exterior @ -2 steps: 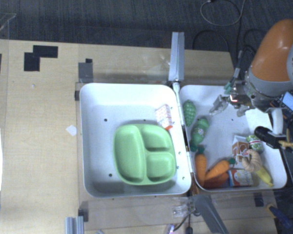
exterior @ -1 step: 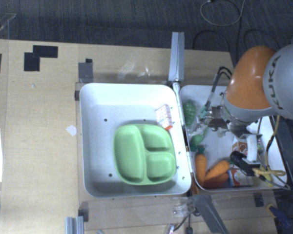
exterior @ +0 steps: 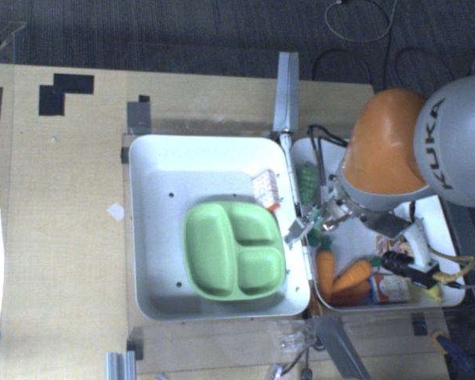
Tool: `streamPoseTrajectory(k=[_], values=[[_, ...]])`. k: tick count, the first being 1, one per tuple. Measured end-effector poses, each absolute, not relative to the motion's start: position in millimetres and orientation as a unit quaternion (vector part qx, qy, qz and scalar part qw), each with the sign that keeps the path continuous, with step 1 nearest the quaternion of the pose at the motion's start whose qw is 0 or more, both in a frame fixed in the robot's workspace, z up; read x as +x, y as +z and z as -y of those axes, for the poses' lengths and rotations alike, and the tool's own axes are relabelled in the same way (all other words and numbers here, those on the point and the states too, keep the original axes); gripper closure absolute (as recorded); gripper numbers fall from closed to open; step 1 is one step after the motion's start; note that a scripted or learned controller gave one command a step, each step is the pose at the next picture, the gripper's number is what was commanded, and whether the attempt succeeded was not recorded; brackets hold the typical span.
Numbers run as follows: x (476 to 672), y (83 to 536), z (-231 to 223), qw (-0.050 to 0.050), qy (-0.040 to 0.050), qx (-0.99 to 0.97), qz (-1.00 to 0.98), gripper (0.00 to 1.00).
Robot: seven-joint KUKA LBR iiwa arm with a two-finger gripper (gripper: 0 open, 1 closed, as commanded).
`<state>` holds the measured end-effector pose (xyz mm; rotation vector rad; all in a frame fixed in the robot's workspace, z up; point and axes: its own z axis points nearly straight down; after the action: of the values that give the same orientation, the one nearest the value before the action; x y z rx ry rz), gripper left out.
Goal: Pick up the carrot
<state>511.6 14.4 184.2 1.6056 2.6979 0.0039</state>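
Two shallow white bins sit side by side on the table (exterior: 63,236); the left bin (exterior: 154,212) holds a green divided tray (exterior: 233,250) lying toward its lower right, with a small pink-and-white packet (exterior: 264,187) just above the tray near the bin's right wall. The right bin (exterior: 451,220) is largely covered by the arm (exterior: 451,145), whose orange band (exterior: 384,153) hangs over the bin's upper half; the hand (exterior: 323,216) sits low at the bin's left side, close to the wall between the bins, and whether its fingers are spread or pressed together cannot be made out, since the parts there are small and tangled with cables. One carrot (exterior: 352,275) lies slantwise in the lower part of the right bin, below the hand and apart from it; a second orange piece (exterior: 324,269) stands just to its left, near the bin's left wall; a green object (exterior: 307,182) rests along that wall above the hand; a small carton with a red and white label (exterior: 389,289) lies just right of the carrot.
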Motion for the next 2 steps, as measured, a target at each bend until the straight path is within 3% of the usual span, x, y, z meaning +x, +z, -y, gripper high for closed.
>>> streamPoseTrajectory(k=[1,2], values=[[617.9,267,-77,0.003,0.0024,0.460,-0.888,0.00],[576.5,195,-142,0.001,0.0015,0.343,-0.939,0.00]])
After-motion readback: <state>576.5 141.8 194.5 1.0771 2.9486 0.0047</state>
